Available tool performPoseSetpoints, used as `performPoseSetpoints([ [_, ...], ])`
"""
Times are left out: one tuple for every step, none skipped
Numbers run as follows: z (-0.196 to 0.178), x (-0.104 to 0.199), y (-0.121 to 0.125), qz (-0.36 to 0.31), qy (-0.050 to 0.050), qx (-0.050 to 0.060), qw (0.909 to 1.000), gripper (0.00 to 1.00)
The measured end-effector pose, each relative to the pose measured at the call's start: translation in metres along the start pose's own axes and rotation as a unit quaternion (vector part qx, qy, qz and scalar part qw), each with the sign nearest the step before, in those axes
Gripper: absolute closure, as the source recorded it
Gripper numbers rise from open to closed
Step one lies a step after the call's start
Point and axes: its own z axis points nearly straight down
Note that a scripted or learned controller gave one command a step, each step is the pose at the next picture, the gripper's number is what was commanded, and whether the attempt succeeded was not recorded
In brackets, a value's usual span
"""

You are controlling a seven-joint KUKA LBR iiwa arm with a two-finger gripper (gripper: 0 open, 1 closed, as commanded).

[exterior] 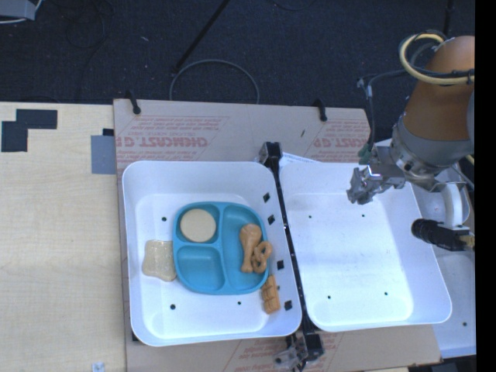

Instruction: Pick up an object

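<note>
Nearest, a brown pastry (pixel 270 294) lies beside the blue tray (pixel 203 270) in the left bin (pixel 147 316), unpicked, while the gripper (pixel 362 188), its state unclear, hovers over the right bin (pixel 387 301).

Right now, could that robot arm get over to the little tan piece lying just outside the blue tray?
Probably yes. The gripper hangs over the right bin, while the tan piece lies in the left bin, beside the blue tray. Nothing covers it, though the low divider between the bins stands close by.
</note>
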Motion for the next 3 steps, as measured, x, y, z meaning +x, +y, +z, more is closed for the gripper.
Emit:
performPoseSetpoints([
  [0.013,0.06,0.014,-0.002,0.001,0.003,1.0,1.0],
  [0.033,0.112,0.022,-0.002,0.001,0.004,1.0,1.0],
  [0.049,0.163,0.033,-0.002,0.001,0.004,1.0,1.0],
])
